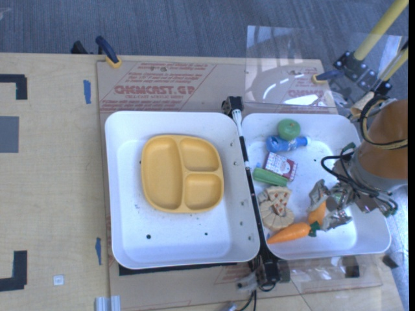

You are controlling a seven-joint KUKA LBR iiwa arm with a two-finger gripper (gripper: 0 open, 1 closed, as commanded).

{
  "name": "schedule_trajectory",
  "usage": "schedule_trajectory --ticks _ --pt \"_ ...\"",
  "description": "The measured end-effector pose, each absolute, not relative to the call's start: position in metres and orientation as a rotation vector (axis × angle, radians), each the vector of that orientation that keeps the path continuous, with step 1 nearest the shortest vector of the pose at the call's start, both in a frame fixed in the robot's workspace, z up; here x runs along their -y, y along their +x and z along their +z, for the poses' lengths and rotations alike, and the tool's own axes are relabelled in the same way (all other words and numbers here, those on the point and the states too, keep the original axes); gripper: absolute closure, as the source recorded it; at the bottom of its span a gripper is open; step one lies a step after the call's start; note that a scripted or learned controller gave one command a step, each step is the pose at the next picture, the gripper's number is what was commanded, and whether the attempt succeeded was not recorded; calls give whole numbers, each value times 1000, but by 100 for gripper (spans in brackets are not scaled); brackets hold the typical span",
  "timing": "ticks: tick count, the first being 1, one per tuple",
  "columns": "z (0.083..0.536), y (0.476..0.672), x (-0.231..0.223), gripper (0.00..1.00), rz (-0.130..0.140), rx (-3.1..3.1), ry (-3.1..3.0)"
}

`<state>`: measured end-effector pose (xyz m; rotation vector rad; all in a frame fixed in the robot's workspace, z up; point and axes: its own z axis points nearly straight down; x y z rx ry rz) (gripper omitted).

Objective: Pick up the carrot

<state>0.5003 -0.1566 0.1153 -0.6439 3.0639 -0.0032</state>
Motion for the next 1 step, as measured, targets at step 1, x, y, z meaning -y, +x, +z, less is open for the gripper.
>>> schedule_trajectory --ticks 1 --pt "185 547 111 100 -4 -3027 -780"
